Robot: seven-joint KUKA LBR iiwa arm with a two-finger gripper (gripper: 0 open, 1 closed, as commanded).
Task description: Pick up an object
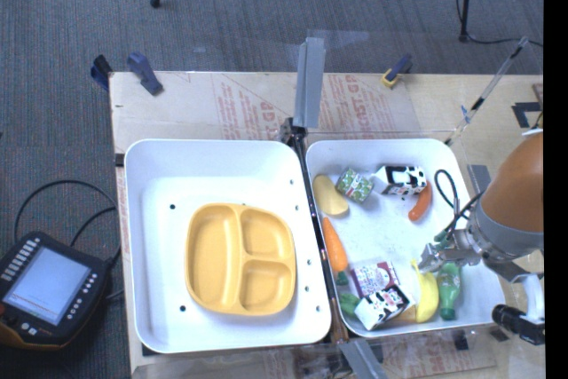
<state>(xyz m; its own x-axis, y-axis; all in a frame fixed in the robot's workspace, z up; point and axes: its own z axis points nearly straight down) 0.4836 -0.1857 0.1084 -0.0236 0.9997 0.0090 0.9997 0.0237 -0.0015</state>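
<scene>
The right bin (390,146) holds several toy foods. A yellow banana (427,299) and a green bottle (450,290) lie at its near right. My gripper (444,257) hangs just above them, over the bottle's upper end. A maroon carton (373,277) and a cow-print carton (384,306) lie left of the banana. An orange carrot (334,244) lies along the left wall. Further back are a pale yellow piece (329,195), a green carton (355,185), a second cow-print carton (404,180) and a red sausage (420,202).
The left bin (151,191) holds a yellow divided plate (240,258). A black cable loop (444,189) hangs over the right bin's far right. A teach pendant (44,287) lies on the floor at left. Clamps sit on the bench's back edge.
</scene>
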